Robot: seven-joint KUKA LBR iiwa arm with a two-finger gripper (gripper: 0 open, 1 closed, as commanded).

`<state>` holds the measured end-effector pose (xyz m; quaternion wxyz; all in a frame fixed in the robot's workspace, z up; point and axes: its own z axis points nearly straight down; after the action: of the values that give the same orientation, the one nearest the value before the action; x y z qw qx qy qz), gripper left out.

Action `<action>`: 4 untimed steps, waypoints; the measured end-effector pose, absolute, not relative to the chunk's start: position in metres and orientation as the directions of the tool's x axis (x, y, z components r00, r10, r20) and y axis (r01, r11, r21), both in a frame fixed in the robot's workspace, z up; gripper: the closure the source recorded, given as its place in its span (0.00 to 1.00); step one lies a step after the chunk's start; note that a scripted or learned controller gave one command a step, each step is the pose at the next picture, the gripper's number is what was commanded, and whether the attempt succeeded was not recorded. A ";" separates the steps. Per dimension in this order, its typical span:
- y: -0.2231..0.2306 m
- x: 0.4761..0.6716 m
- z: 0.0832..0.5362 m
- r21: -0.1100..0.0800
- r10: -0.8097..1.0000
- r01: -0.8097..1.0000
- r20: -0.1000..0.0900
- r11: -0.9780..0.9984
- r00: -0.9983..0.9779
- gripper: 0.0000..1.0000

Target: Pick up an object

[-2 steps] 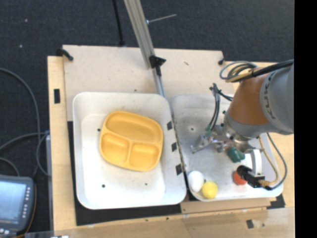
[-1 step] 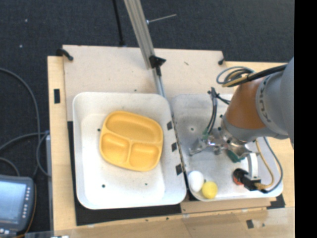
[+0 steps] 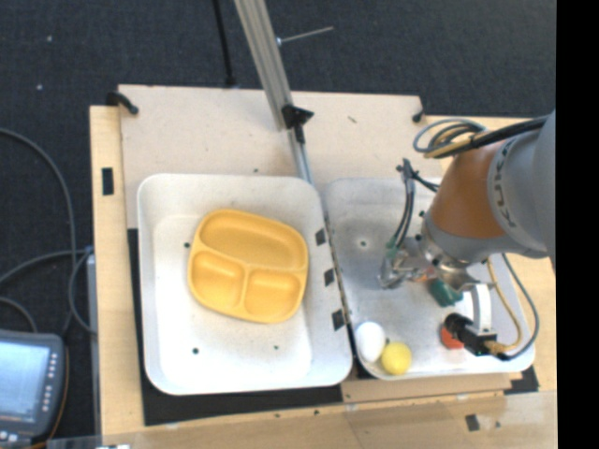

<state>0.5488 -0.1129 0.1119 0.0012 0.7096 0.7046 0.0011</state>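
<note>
The pincer [image 3: 401, 274] is seen low over the floor of the right-hand bin [image 3: 360, 213], near its middle, under the grey arm [image 3: 519, 195] with its orange band. Whether the pincer is open or closed cannot be told, since the wrist covers much of it from above. A small green object [image 3: 440, 294] is seen just beside the pincer, on the arm's side and partly hidden under the wrist; whether the two touch cannot be told. A white egg-shaped object [image 3: 371, 340] and a yellow ball [image 3: 396, 357] are found nearer the camera than the pincer, in the front corner of the same bin. They touch one another and are apart from the pincer. A yellow plate [image 3: 248, 265] with three compartments is seen in the other bin [image 3: 168, 344], well apart from the pincer, on the side away from the arm.
</note>
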 end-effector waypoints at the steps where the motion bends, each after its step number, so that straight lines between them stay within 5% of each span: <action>1: -0.105 0.554 0.162 0.007 1.000 1.000 -0.001 0.003 -0.003 1.00; 3: -0.103 0.561 0.254 0.005 1.000 1.000 -0.001 0.004 -0.004 1.00; 4: -0.047 0.551 0.244 0.001 1.000 1.000 0.001 0.007 -0.007 1.00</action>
<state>0.5506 -0.0468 0.2439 0.0000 0.7048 0.7094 0.0007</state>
